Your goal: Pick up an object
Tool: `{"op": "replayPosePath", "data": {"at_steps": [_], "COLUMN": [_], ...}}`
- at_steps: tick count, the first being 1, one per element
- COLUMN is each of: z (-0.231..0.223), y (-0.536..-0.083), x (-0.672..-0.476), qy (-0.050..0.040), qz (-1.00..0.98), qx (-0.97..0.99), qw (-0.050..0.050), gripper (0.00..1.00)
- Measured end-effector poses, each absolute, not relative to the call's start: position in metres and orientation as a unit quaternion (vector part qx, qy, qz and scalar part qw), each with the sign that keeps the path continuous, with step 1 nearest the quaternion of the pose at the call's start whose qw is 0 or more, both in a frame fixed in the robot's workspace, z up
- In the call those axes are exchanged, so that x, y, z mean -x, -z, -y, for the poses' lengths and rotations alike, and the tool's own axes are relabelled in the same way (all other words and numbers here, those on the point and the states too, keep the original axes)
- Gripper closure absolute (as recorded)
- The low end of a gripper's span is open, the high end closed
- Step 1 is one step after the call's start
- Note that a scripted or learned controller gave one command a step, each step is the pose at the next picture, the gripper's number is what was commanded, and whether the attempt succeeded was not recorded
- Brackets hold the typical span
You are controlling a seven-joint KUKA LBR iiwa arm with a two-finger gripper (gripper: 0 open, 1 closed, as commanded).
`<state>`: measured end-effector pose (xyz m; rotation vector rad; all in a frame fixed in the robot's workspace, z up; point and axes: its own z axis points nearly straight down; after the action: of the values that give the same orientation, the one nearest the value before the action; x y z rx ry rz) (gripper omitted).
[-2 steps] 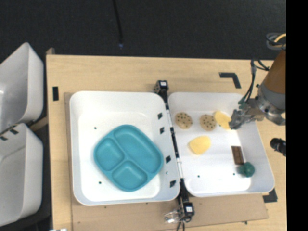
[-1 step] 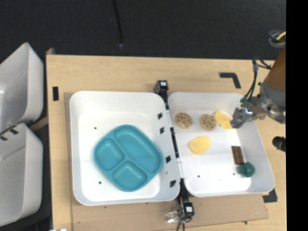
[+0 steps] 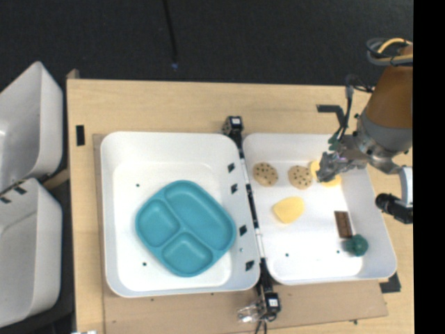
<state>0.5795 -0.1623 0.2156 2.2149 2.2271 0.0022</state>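
high slanted look onto bins (image 3: 174, 145)

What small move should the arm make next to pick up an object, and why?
Probably a short descent, then closing. The two-finger gripper sits over a small yellow piece beside the right-hand round brown chocolate-chip cookie, near the far wall of the right white bin. Nothing is visibly between its fingers, so no grasp is confirmed.
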Motion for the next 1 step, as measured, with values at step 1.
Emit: {"op": "replayPosePath", "data": {"at_steps": [1], "z": [0.1145], "y": [-0.2116], "x": [-0.5952], "qy": [-0.0010], "qz": [-0.709], "qx": [-0.705], "qw": [0.001], "gripper": [1.00]}}
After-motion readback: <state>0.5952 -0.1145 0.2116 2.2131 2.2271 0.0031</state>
